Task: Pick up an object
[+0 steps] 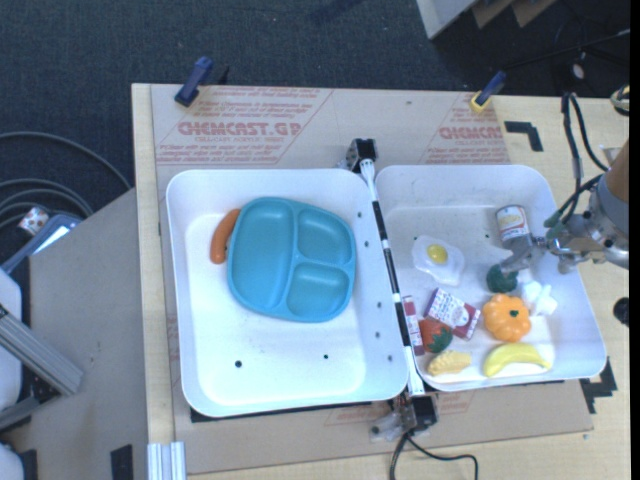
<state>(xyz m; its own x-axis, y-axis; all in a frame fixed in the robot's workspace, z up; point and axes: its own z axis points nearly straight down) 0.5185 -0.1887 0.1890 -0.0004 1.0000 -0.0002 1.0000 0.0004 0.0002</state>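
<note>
Overhead, I see 2 shallow white bins side by side on the bench. The left bin (200, 348) holds a blue divided plate (291, 259) with 3 compartments, and an orange hot dog (222, 236) lies just beside the plate's left edge, partly tucked under it. The right bin (575, 353) holds the small items: a fried egg (438, 257) near its middle, a small can (512, 224) toward the upper right, a red-and-white packet (452, 311) below the egg, a strawberry (435, 336) touching the packet's lower left corner, a corn cob (449, 362) at the front wall, a banana (516, 358) just right of the corn, and an orange pumpkin (506, 316) just above the banana. My arm (600, 230) reaches in from the right, and the gripper (512, 273) hangs low over the right bin, between the can and the pumpkin, its dark tip just above the pumpkin. From this angle I cannot tell how wide the claw is or whether anything sits in it. A white scrap (540, 296) lies just right of the pumpkin.
</note>
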